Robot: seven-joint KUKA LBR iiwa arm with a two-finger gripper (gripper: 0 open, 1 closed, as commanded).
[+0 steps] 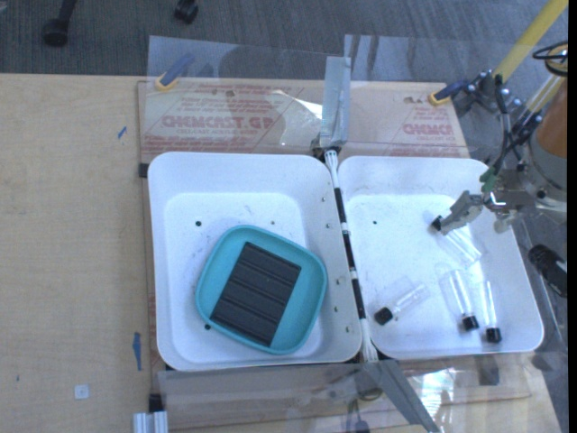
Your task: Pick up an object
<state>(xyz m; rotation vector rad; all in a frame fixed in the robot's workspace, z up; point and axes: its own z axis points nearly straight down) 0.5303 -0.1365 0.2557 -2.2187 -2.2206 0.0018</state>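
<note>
My gripper (471, 223) hangs over the upper right part of the right bin (388, 192). Its fingers are spread open, the left fingertip (443, 224) low near the bin floor, with nothing held between them. Just below lies a clear tube (462, 245). Three more clear tubes with black caps lie nearer the front: one (402, 299) toward the middle, and two (458, 298) (489, 310) side by side at the front right. In the left bin (180, 188) rests a teal square dish (261, 289) with a black ribbed pad (257, 292) on it.
The bins' shared rims (343, 242) form a ridge between them. Clear plastic sheeting (270, 115) lies behind the bins. Cables and a yellow rod (532, 34) crowd the upper right. Wooden benchtop (63, 242) spreads to the left.
</note>
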